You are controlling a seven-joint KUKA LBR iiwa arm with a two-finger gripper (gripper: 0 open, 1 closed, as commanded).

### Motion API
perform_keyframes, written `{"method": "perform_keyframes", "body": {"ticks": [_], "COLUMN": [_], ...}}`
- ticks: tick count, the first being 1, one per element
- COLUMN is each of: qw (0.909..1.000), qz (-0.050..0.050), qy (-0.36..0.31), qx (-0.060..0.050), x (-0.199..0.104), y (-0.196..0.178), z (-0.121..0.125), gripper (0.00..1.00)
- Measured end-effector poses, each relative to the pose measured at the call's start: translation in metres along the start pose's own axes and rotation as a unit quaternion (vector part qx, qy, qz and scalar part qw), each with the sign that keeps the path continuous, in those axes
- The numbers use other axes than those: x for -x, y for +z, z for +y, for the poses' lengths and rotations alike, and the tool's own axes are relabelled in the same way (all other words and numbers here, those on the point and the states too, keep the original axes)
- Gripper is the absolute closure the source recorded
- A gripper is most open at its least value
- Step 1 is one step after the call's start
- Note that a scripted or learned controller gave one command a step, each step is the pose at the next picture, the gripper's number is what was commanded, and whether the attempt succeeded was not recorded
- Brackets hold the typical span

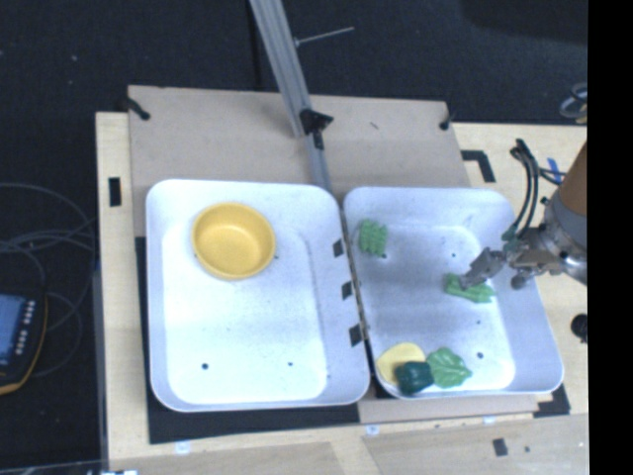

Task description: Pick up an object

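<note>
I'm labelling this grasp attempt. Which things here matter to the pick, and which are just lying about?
Likely in play:
gripper
flat green piece beside its fingertips
right bin

Lying about:
yellow bowl in left bin
green leafy piece
yellow piece
dark green block
green leaf

A pale wooden bench (114, 265) is sitting on dark floor (99, 38). Grey cables (40, 231) are trailing at the frame's left edge.

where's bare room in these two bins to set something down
Widest free patch: left bin floor below and right of the yellow bowl. The right bin has bare floor mid-way, between the small green piece near the divider and the claw. Crowded: its near corner, holding the yellow, dark green and leafy green items.
</note>
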State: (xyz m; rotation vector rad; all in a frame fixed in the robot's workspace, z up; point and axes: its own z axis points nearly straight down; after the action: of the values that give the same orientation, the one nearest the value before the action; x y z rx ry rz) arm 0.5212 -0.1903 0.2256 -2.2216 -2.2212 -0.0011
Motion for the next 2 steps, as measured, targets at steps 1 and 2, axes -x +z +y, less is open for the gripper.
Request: {"method": "perform_keyframes", "body": {"ticks": [1,2], "qw": [1.0,1.0], "qz": [0.0,0.0], "qy": [0.001,0.0], "qx": [-0.002,-0.002], "x": [0.008,0.013], "y": [0.05,0.101], "z": [-0.005,0.003], "gripper": [0.0,0.0]}}
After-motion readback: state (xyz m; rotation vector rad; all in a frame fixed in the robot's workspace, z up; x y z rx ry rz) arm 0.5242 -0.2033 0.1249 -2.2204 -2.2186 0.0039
